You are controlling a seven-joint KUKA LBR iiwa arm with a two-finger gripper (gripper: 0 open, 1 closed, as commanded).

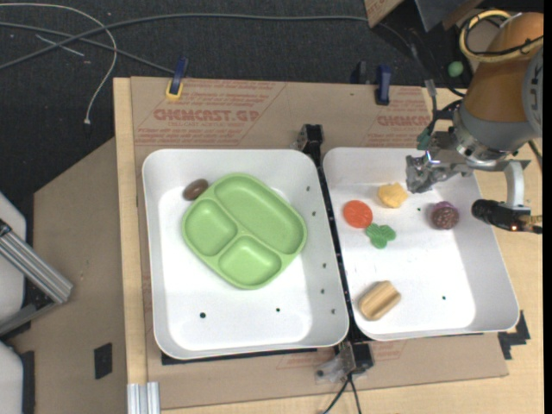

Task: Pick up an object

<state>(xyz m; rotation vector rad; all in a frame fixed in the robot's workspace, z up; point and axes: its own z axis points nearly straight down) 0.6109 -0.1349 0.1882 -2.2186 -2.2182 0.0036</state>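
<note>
My gripper (417,179) hangs over the back of the right bin (483,309), just right of and above a yellow chunk (392,196). Nothing shows between its fingers. In the same bin lie an orange-red round piece (358,213), a green broccoli-like piece (379,235), a dark purple ball (445,215) and a tan bread roll (378,300).
The left bin (172,300) holds a green three-compartment plate (245,229) and a small brown item (196,189) at its upper left. Blue clamps (178,76) pin the cardboard at the back. A black fitting (504,215) sits at the right bin's right rim.
</note>
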